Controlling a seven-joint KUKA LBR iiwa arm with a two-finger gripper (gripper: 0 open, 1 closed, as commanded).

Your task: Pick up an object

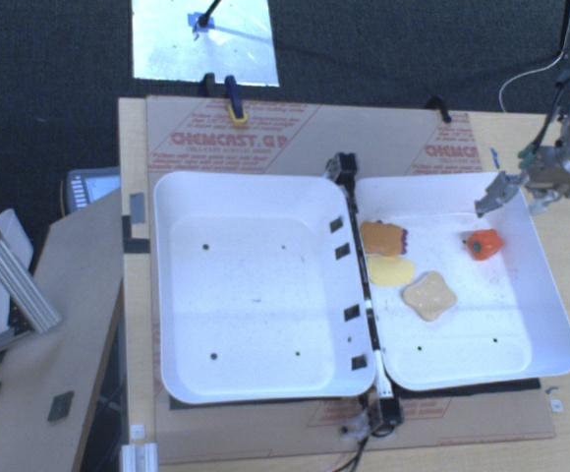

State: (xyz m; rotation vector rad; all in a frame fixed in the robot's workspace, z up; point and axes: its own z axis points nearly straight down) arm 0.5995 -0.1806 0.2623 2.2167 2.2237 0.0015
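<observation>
Gripper (pixel 506 193) sits over the right bin's (pixel 550 347) far rim; can't tell its state. Nearest pick: orange piece (pixel 483 244), just below and slightly left of it. Other three items lie further left, near the divider.

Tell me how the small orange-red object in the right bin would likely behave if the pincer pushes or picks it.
The orange-red object looks rounded and compact, so it may roll or slide on the smooth floor of the right bin when pushed. It looks small, so probably light. It lies apart from the other pieces, leaving room around it.
</observation>
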